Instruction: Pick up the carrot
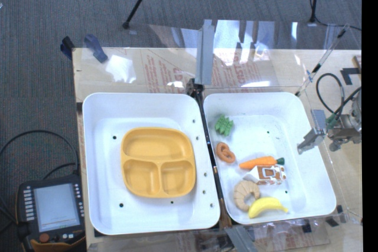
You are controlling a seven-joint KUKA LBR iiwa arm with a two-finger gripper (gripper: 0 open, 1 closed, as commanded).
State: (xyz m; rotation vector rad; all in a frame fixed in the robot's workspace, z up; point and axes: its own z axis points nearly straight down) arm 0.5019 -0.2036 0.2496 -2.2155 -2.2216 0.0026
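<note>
My gripper (312,140) at right bin's rim (322,144), finger spread unclear, tapered orange carrot (258,162) mid-bin, smooth white floor (266,127) open above it

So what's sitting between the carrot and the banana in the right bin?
In the camera view, a small orange-and-white carton lies between the carrot and the banana, just below the carrot. A croissant sits to its lower left.
</note>
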